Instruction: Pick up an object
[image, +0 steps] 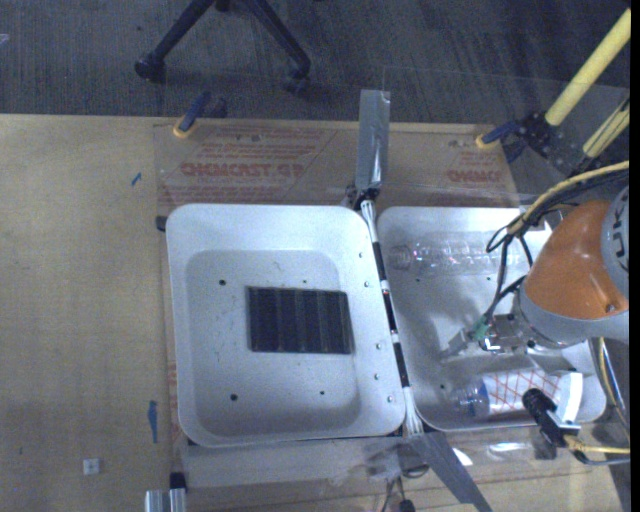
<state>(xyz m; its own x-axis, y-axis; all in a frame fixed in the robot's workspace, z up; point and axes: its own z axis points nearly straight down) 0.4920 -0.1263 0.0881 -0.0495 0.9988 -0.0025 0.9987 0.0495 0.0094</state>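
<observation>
Under arm (575, 275), pincer (478, 338) partly hidden

Left bin (200, 300) carries a dark ribbed panel (299, 320) in its middle. Behind the bench (70, 300), a chair base (225, 40) on the floor.

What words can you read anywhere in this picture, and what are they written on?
Red print on the clear sheet behind the left bin: too blurred to read.
Red print on the sheet by the right bin, at: blurred and partly cut off, unreadable.
Dark letters on the arm's grey shell: cut off at the edge, unreadable.
Bottle with the red criss-cross label: no words readable.
</observation>
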